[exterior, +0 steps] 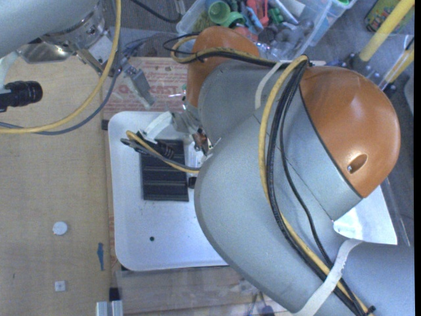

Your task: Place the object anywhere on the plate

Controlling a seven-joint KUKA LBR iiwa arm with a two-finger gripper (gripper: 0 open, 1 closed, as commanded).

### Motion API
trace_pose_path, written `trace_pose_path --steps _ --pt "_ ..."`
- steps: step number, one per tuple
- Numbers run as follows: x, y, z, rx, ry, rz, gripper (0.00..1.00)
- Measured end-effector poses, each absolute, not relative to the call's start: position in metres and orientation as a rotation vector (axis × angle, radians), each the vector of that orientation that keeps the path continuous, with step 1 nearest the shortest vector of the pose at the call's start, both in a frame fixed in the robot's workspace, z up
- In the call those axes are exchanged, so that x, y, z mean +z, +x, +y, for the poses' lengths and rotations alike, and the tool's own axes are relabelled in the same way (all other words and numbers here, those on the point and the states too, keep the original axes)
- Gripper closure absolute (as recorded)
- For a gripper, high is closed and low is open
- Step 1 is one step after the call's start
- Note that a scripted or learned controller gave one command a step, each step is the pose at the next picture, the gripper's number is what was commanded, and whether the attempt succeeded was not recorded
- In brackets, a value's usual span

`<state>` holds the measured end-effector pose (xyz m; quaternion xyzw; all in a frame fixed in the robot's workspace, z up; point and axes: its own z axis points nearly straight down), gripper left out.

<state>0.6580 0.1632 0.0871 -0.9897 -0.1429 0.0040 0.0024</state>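
**A:** Entry, overhead camera. Where is the arm?

**B:** The arm comes in from the right and covers most of the frame. Its orange band sits high on the right. Black and yellow cables run along its grey casing.

**A:** Gripper?

**B:** The gripper shows as a black ribbed block over the white bin, in the bin's upper half. We look down on its top, so I cannot tell whether it is open or closed, or whether it holds anything. A yellow cable crosses its upper edge.

**A:** Object and plate?

**B:** I cannot tell where the object or the plate lies. The arm hides the right part of this bin and everything beyond it. On the bare bin floor, below the gripper, there is one dark speck, too small to identify.

**A:** Surroundings?

**B:** The wooden bench lies left of the bin, with a small white disc and a blue mark on it. A black cylinder enters at the left edge. A grey housing is at top left, with a yellow cable loop hanging by it. A clear box of coloured toys stands at top centre, well apart from the bin. A red-printed sheet lies just above the bin.
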Motion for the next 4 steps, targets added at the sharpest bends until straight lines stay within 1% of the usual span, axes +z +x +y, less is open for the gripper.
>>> trace_pose_path --steps 1,2,3,4 --pt "0.098 0.661 0.161 -0.006 -3.109 -0.445 1.0" --pt "0.098 0.66 0.161 0.002 -3.108 -0.444 0.0" --pt "0.108 0.661 0.16 -0.003 -3.108 -0.439 1.0" --pt "0.108 0.661 0.16 -0.002 -3.108 -0.44 0.0"
